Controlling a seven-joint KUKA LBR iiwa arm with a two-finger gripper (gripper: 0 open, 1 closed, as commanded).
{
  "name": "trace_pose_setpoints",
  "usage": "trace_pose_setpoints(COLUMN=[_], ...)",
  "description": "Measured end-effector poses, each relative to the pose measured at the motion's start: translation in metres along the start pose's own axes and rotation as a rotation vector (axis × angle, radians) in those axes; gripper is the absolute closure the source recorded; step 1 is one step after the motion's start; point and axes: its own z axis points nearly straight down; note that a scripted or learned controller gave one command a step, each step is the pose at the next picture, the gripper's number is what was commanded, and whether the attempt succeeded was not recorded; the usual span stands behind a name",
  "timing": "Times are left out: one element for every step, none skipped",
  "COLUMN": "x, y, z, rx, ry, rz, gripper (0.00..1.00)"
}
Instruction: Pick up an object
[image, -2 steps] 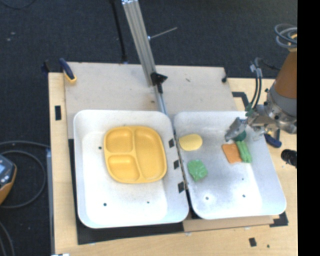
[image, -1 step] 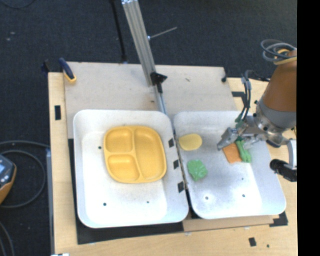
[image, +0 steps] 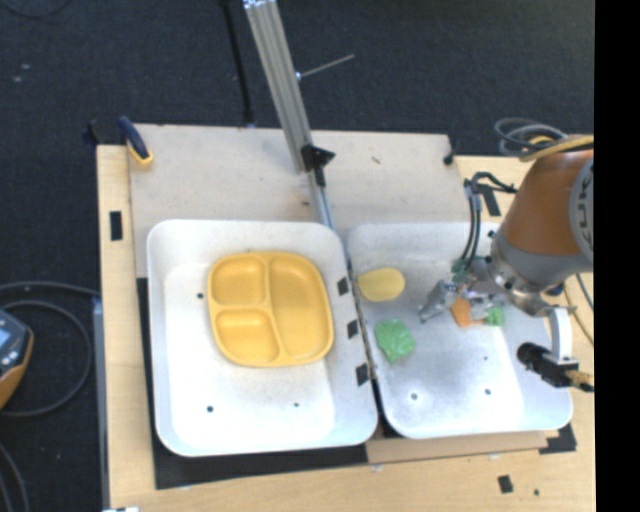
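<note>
Nearest my view is the front edge of the pale wooden table (image: 250, 490), its surface flat and matte, with a dark mat showing under the bins. On it sit two shallow white plastic bins with rounded corners. The left bin (image: 180, 400) holds a yellow plastic divided plate (image: 270, 307), smooth and glossy, with three compartments. The right bin (image: 450, 400) looks scuffed and grey-smudged across its floor.

In the right bin I see a flat round pale yellow object (image: 381, 284) near the left wall, and just below it a crumpled bright green soft-looking object (image: 394, 341), irregular in outline. The two lie near each other but apart.

The grey arm with its orange band (image: 550, 210) comes in from the right and bulks over the right bin's upper right part. The gripper (image: 448, 300) hangs low over the bin floor, to the right of the yellow round object. Beside it I make out a small orange piece (image: 461, 313) and a small green piece (image: 494, 317), but I cannot tell whether they belong to the gripper or are loose items. The gripper's state is too small and blurred for me to read, and I cannot tell whether it has hold of anything.

A slanted metal pole (image: 283, 85) rises from the table's back, cut off at the top edge.
</note>
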Motion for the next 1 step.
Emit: trace_pose_setpoints(x=[-0.0004], y=[-0.003], z=[0.0624], rx=[-0.002], ry=[0.001], rz=[0.001], gripper=[0.0])
